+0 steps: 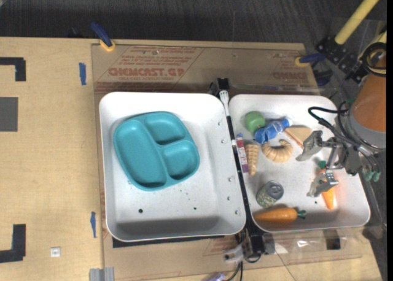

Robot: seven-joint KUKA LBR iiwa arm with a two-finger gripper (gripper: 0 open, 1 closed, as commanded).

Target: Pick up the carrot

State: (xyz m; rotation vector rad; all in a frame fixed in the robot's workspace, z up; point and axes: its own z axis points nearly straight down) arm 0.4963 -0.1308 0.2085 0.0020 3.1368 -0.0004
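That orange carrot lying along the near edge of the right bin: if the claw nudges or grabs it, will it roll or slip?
The carrot looks like smooth, glossy plastic, so it may slip in a pinch. Its rounded, tapered body lying flat suggests it would roll, likely in a curve, when pushed. It lies close along the right bin's near wall, which could stop it. It probably stays stiff rather than bending.

Even, fairly bright light falls from overhead, washing the white bins [166, 105] nearly featureless (mild glare on their floors). Shadows are soft and short under the teal plate [156, 149]. Detail is slightly soft and grainy, and the counter [49, 151] edges bow faintly.
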